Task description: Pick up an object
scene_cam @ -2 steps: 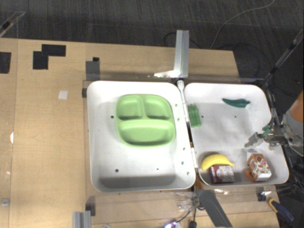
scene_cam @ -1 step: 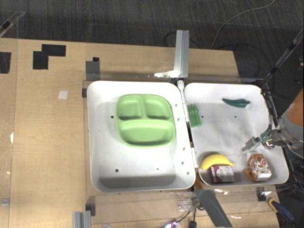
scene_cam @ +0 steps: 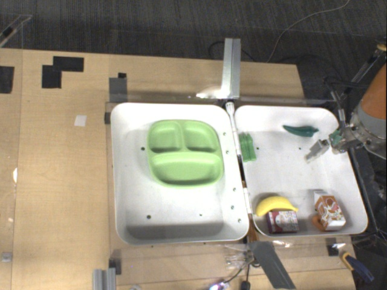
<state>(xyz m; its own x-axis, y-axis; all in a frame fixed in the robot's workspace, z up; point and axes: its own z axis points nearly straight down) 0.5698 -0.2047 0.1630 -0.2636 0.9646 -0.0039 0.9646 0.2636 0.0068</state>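
Wooden table (scene_cam: 60, 180), two bins. Your gripper (scene_cam: 317, 150) hovers at the right bin's (scene_cam: 272, 174) far right edge, its opening undeterminable; nothing picked up yet.

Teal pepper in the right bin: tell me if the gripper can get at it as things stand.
Probably yes. The teal pepper lies alone on bare bin floor, nothing on it, and the gripper hangs just beside it.

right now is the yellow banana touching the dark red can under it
Touching: camera view shows the yellow banana resting directly against the dark red can, no gap.
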